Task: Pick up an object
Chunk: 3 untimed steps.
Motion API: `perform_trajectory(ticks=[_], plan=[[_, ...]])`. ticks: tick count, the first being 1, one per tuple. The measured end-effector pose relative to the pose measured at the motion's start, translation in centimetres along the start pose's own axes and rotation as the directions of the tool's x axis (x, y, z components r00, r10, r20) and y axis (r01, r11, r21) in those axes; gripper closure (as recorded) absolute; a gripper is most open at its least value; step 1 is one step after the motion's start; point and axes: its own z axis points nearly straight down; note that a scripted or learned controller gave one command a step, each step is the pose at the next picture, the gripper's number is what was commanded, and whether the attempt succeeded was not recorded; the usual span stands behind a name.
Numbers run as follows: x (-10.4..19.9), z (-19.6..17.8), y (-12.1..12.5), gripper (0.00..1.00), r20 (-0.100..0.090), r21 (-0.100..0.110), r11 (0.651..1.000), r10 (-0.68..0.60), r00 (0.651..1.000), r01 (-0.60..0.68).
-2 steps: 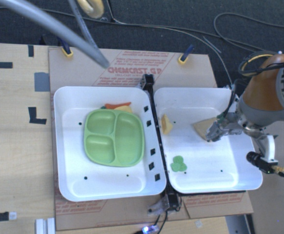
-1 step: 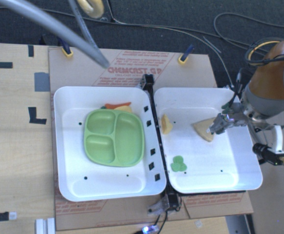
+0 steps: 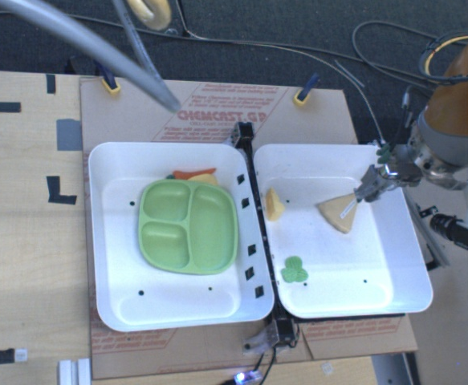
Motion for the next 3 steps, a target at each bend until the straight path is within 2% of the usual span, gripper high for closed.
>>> perform_trajectory(ticks=[3], plan=[[15.6,0.1,-1.4,1.0,-0.002,0.007,1.0,-0.002,1.0,0.002]])
